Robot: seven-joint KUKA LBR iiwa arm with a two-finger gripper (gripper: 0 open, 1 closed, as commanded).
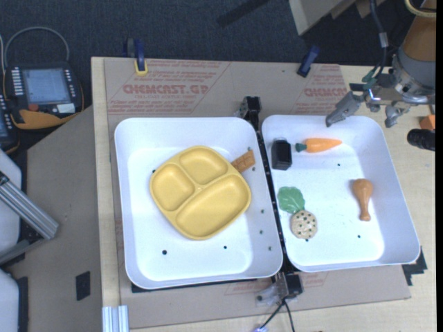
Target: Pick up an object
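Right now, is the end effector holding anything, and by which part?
Nothing is held: the end effector is open above the right bin's far edge, apart from the carrot.

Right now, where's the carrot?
The carrot lies in the right bin, near its far edge, just right of the black block and below-left of the gripper.

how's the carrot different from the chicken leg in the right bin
The carrot is bright orange with a green tip; the chicken leg is brown. The carrot lies crosswise near the bin's far wall, while the chicken leg lies lengthwise nearer the right wall. Both are toy foods lying flat in the right bin, with no claw touching them.
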